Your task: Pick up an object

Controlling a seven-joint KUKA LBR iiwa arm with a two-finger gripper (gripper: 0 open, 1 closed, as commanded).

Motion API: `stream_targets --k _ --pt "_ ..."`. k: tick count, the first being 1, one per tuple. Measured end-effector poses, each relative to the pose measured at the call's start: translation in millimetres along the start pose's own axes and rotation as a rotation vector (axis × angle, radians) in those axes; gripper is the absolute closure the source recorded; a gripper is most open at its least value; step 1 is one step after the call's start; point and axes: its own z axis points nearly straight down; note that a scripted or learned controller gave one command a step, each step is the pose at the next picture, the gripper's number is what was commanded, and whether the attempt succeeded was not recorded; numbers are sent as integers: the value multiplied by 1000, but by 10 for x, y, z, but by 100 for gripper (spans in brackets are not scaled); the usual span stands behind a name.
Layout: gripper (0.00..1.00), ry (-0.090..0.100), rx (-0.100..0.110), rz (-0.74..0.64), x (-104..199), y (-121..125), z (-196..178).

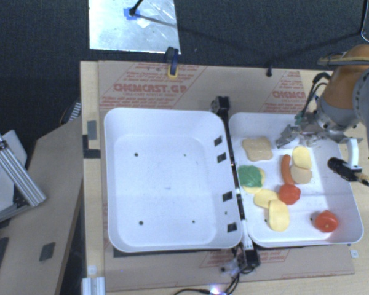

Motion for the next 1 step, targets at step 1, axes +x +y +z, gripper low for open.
stream_targets --k 1 --pt "0 1 3 1 -66 141 -319"
